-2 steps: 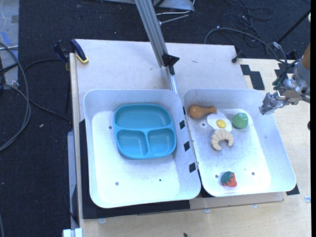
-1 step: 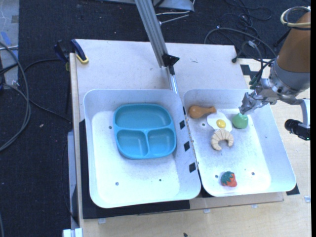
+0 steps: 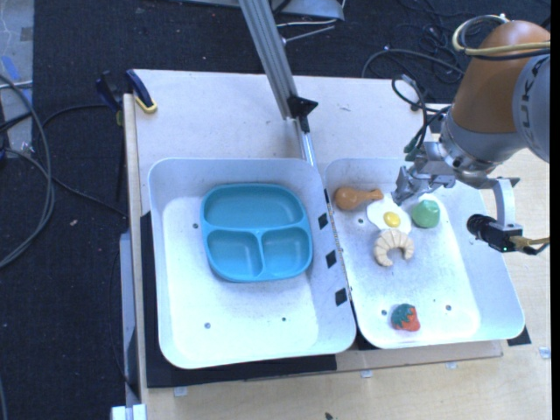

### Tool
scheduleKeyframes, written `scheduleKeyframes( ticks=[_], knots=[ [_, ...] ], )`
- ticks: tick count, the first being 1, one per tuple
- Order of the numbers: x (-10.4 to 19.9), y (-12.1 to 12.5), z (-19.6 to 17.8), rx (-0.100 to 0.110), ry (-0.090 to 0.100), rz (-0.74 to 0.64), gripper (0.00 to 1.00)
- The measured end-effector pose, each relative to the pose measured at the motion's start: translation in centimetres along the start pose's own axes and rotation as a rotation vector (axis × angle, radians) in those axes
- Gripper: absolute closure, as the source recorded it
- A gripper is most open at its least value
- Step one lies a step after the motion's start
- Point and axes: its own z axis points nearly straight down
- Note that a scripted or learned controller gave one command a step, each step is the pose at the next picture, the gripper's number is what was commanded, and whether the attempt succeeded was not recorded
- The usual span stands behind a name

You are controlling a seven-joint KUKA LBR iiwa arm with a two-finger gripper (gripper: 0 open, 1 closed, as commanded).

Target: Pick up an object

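While the gripper (image 3: 408, 187) hovers over the fried egg (image 3: 389, 216), finger state you cannot tell, your pick remains undone.

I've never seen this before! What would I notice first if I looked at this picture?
Probably the bright blue tray with three sections, sitting in the left bin. Next, the toy food in the right bin: a fried egg, a croissant, a drumstick and a strawberry. The gripper hangs just above the egg.

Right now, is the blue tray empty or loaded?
Empty: the blue tray in the left bin shows three bare compartments.
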Motion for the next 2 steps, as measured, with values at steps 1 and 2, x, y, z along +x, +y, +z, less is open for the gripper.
scheduleKeyframes(
  ticks=[1,2],
  knots=[
    [6.3,0.2,0.5,-0.001,0.000,-0.001,1.00],
    [11.8,0.9,1.2,-0.001,0.000,-0.001,1.00]
  ],
)
